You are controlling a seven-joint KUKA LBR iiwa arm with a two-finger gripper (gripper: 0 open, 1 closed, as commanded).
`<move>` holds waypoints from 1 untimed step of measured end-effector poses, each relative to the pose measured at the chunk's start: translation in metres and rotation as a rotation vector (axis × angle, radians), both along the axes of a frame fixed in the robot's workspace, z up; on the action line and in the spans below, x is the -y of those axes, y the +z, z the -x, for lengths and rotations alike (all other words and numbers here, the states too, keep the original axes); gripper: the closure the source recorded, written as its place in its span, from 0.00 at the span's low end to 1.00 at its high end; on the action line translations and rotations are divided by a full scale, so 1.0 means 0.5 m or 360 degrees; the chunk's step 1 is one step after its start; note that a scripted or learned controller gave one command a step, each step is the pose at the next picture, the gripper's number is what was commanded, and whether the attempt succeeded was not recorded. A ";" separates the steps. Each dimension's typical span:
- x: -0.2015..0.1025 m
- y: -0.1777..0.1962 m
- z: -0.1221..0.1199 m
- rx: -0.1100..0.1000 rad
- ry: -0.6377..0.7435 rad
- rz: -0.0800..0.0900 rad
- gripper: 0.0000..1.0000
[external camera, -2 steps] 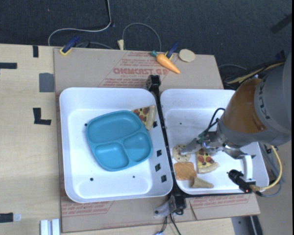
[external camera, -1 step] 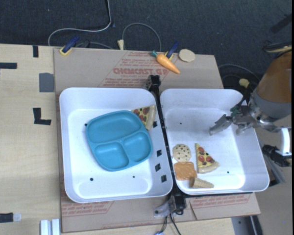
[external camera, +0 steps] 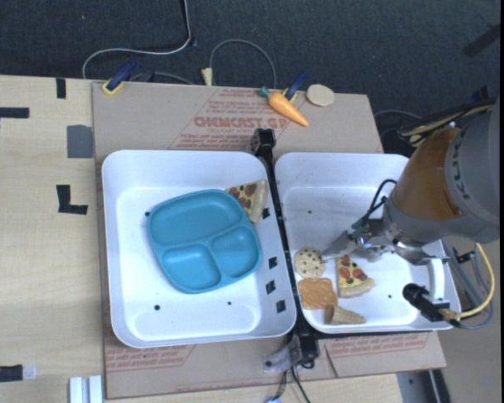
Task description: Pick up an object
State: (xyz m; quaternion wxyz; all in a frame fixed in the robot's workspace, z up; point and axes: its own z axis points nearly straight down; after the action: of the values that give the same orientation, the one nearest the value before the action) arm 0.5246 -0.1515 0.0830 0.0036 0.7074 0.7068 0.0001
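Observation:
In the right bin (external camera: 336, 175) lie a round cookie (external camera: 308, 263), a pizza slice (external camera: 353, 277), a brown toast piece (external camera: 317, 293) and a small tan wedge (external camera: 346, 315), all near the front. My gripper (external camera: 359, 240) hangs low over the right bin, just above the pizza slice and right of the cookie. Nothing shows between its fingers. A blue divided plate (external camera: 203, 240) fills the left bin (external camera: 126, 225), with another pizza slice (external camera: 249, 198) at its far right corner.
A toy carrot (external camera: 286, 108) and a round tan disc (external camera: 321, 95) lie on the cardboard behind the bins. Black clips (external camera: 262, 143) sit along the wall between the bins. The grey arm (external camera: 454, 183) covers the right bin's right side.

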 end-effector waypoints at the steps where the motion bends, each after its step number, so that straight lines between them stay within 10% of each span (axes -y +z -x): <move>1: 0.005 0.029 -0.003 0.0006 -0.0001 0.0004 1.00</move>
State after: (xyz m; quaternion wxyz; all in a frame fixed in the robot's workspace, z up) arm 0.5262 -0.1540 0.0976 0.0056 0.7076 0.7066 0.0005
